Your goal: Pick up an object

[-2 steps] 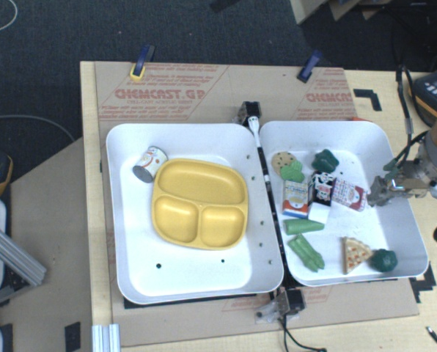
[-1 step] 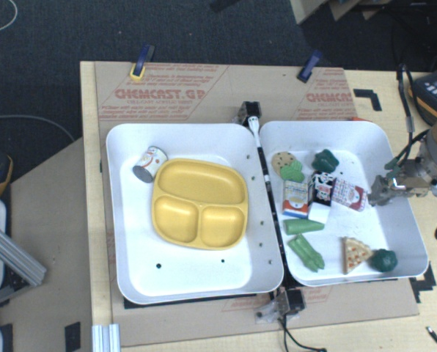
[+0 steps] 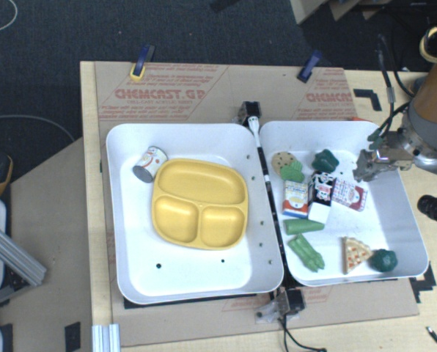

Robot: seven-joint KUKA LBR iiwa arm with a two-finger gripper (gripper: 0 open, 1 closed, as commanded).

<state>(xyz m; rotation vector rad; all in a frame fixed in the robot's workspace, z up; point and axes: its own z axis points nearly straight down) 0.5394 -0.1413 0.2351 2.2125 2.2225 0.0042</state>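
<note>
The step in hand looks like the approach to a grasp: the tool (image 3: 366, 166) hangs at the right of the frame, over the upper right part of the right-hand shallow white bin (image 3: 413, 229), and nothing shows between its fingers; whether they stand open or closed I cannot tell from this slanted view. To do it well, the tool should settle on one thing that lies apart from its neighbours, come down straight over its middle, and close only once the fingers straddle it, since the pieces in the middle of this bin are crowded. The nearest candidate, in my judgement, is the small flat red-and-white printed packet (image 3: 350, 195), which lies just below and left of the tool, tilted. Left of it a small black-and-white carton (image 3: 322, 187) and a white-and-orange box (image 3: 296, 199) sit close together, so a drift leftward risks nudging them. The dark green rounded toy (image 3: 325, 160) lies left of the tool at about its height. The pizza-slice toy (image 3: 355, 253) lies lower in the frame, well apart.
</note>
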